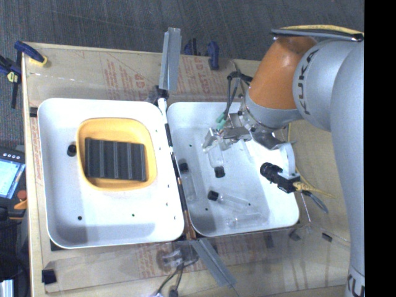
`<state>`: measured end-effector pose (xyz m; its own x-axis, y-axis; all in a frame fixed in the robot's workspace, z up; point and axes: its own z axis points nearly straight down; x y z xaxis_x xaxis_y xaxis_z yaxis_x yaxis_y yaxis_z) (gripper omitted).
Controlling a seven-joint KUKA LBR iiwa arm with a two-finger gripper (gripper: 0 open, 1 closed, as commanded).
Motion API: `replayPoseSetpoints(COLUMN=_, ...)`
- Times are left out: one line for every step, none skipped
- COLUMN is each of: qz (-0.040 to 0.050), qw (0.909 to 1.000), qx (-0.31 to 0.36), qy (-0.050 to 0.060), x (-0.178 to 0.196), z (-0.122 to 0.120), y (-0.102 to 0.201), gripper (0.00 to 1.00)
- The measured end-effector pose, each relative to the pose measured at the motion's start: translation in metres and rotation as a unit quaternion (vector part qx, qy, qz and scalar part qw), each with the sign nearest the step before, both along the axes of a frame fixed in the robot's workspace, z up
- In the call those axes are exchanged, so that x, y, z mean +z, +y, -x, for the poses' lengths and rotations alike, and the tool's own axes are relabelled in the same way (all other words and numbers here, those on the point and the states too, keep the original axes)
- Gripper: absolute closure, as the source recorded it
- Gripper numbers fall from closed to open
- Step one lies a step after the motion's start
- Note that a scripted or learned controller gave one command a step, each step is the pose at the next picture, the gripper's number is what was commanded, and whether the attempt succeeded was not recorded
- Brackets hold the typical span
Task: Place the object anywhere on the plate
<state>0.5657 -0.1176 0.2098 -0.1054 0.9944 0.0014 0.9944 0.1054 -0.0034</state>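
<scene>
Camera view, arm [322, 85]: reached in from the right, wrist bent down over the right bin [281, 212], probably to pick from it.
Left bin [55, 215]: carried the yellow plate [114, 129] with a dark ribbed insert, the drop spot.
Right bin contents: clear tubes with dark caps lay loose; one tube [217, 163] sat just below the tool.
Tool [218, 136]: hung low over that tube; whether its fingers were apart or together, I could not tell.

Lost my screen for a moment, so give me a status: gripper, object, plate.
Gripper over right bin, upper part. Clear tubes with black caps lying below it, none seen between fingers. Yellow plate in left bin, dark ridged insert on it.
</scene>
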Motion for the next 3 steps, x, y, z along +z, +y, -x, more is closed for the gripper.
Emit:
replayPoseSetpoints(qz=0.0002, qw=0.9985, qx=0.055, qy=0.001, x=-0.019, z=-0.023, y=0.072, gripper=1.00)
replayPoseSetpoints(qz=0.0005, qw=0.9923, qx=0.124, qy=0.000, x=0.001, z=-0.040, y=0.132, gripper=1.00)
replayPoseSetpoints(qz=0.0006, qw=0.9923, qx=0.124, qy=0.000, x=0.001, z=-0.040, y=0.131, gripper=0.00)
